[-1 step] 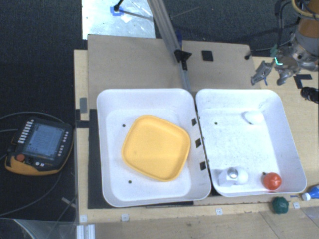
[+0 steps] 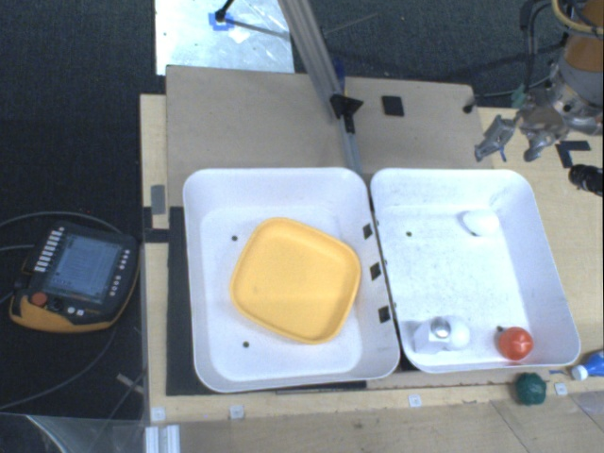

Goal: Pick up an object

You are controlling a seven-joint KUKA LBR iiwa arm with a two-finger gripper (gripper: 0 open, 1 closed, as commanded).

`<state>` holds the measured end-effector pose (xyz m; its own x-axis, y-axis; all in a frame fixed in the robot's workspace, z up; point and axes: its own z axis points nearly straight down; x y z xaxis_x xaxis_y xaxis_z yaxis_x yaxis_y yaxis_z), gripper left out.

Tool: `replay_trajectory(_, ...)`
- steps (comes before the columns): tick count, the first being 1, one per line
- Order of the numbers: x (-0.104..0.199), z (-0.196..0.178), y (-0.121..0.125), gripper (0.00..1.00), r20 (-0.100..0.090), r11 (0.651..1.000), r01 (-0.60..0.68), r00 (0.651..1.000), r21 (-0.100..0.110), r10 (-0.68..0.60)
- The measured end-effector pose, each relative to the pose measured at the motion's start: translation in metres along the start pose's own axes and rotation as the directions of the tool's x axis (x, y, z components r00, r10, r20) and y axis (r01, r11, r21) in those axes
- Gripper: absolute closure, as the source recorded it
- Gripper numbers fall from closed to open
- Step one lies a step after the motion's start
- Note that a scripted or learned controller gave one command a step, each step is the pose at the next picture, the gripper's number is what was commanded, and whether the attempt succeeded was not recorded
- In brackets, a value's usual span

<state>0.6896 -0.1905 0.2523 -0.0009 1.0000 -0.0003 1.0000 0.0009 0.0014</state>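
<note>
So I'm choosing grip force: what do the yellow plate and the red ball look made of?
The yellow plate looks like moulded plastic: even colour, soft matte sheen, rounded rim. The red ball seems smooth and glossy, perhaps plastic or rubber; too small to tell.

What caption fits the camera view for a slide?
Open gripper above the right bin's far corner; yellow plate in the left bin.

Arm [image 2: 580,26] cut off by top-right corner. Blue-and-white item [image 2: 590,367] at right edge cropped, identity unclear. Small grey-white object [image 2: 444,331] in right bin [image 2: 528,206]: possibly two pieces, too small to tell.
</note>
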Motion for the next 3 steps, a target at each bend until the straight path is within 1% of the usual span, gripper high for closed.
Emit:
replay_trajectory(1, 0.003, 0.062, -0.001, 0.00, -0.001, 1.000, 0.000, 1.000, 0.005, 0.000)
replay_trajectory(2, 0.004, 0.124, -0.005, 0.00, -0.001, 1.000, 0.000, 1.000, 0.005, 0.000)
replay_trajectory(3, 0.004, 0.164, -0.005, 0.00, -0.001, 1.000, 0.000, 1.000, 0.003, 0.000)
